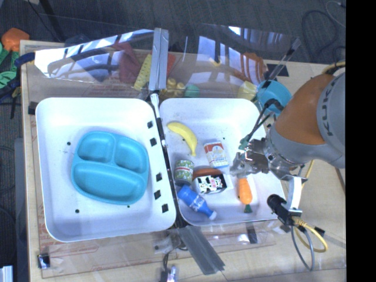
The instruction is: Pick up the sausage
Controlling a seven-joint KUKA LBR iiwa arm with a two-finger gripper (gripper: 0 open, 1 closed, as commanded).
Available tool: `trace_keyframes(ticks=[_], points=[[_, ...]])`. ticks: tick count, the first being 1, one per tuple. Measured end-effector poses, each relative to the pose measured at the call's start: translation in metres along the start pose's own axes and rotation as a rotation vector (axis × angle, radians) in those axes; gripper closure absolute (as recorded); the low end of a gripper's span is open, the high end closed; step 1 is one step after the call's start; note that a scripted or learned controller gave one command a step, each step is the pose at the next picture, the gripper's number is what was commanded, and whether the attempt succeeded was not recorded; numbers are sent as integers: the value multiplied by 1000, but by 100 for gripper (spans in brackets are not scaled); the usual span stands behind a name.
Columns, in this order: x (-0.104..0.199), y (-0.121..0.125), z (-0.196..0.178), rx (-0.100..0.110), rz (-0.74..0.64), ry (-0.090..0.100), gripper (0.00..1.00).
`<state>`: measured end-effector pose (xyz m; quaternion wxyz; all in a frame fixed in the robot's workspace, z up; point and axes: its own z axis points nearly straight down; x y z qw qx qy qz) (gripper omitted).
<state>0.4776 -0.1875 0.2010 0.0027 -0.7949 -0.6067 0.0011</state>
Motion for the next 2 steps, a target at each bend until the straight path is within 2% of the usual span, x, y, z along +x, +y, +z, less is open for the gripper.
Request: trace_keyframes(ticks=[1,2], points=[[48,170,3,2,231,-2,100],[26,127,65,2,-156,0,100]])
